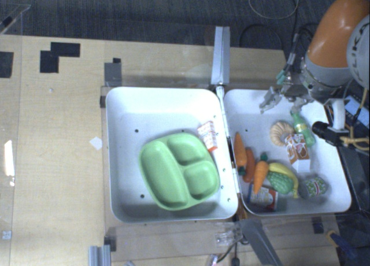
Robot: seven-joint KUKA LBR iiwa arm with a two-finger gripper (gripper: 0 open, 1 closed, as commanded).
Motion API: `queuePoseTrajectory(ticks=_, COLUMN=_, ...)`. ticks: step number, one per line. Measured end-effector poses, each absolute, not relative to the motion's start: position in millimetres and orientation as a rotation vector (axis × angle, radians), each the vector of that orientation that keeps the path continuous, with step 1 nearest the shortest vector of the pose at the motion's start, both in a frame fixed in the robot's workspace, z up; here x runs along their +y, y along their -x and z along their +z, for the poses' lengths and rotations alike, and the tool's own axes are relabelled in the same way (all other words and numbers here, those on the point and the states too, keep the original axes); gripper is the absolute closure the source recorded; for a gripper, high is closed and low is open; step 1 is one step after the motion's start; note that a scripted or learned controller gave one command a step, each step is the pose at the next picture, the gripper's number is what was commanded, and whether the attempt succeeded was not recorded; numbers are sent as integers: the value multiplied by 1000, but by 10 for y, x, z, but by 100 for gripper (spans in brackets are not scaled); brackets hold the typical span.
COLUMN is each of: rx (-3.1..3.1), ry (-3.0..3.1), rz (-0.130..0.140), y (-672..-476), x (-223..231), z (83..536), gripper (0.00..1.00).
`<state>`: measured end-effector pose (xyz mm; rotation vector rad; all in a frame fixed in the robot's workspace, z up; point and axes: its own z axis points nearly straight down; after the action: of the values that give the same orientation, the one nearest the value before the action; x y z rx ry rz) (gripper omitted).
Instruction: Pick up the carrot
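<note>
The carrot (pixel 259 176), orange with a small green top, lies in the right bin (pixel 341 201) near its front left, pointing toward the front edge. Two more orange, stick-like toys (pixel 240 149) lie just left of it against the bin's left wall. My gripper (pixel 282 102) hangs over the back part of the right bin, well behind the carrot. Its fingers (pixel 268 102) are spread open and nothing is between them.
Around the carrot lie a yellow and green toy (pixel 283 178), a red and white packet (pixel 265 199), a round green item (pixel 315 187), a tan shell-shaped piece (pixel 281 132), a green bottle (pixel 302 128) and a carton (pixel 297 148). The left bin (pixel 118 161) bears a green divided plate (pixel 180 169) and a small packet (pixel 208 135).
</note>
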<state>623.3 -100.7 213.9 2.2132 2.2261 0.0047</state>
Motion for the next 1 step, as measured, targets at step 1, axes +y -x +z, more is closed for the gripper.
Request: queuePoseTrajectory(ticks=1, rx=2489, ry=-1905, rz=3, y=-5745, x=-893, z=970, gripper=0)
